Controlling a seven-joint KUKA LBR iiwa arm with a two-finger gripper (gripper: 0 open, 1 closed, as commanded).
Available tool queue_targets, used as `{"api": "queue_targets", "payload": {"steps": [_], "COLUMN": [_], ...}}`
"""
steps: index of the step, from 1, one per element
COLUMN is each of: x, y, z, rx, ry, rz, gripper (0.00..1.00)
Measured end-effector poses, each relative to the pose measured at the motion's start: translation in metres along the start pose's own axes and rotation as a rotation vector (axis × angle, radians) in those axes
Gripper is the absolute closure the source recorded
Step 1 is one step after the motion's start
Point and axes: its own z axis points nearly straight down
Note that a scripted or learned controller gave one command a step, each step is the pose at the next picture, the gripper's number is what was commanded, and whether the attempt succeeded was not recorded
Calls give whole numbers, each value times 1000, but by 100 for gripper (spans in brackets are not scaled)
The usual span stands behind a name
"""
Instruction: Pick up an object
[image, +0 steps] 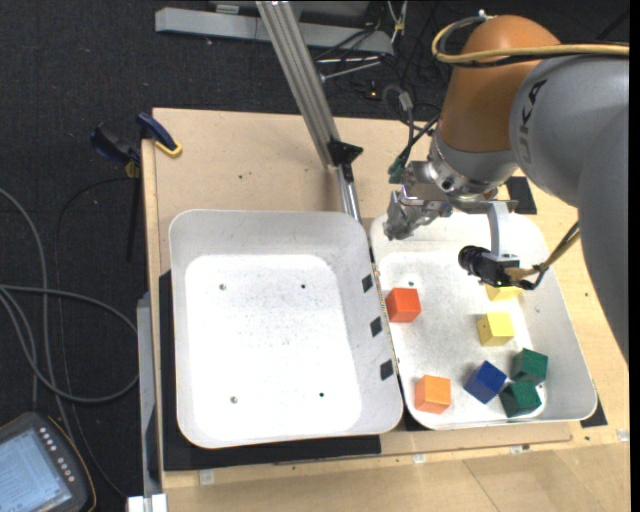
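Note:
My gripper (402, 222) hangs over the far left corner of the right bin (560, 320), above its rim, with nothing visibly held. Below it in that bin lie loose blocks: a red-orange cube (403, 304) nearest the gripper, an orange cube (432, 393) at the front, a blue cube (486, 381), a yellow cube (495, 327), a second yellow piece (503, 291) partly under the arm's black fitting, and two green blocks (530, 364) (520, 399) in the front right corner.
The left bin (265, 320) sits beside the right one, their rims meeting near black clips (378, 325). A slanted metal pole (305, 85) crosses the back. A blue clamp (140, 140) grips the bench's far left corner.

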Motion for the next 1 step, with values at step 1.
{"api": "queue_targets", "payload": {"steps": [1], "x": [48], "y": [-4], "z": [-4], "rx": [-1], "ry": [0], "rz": [0], "gripper": [100]}}
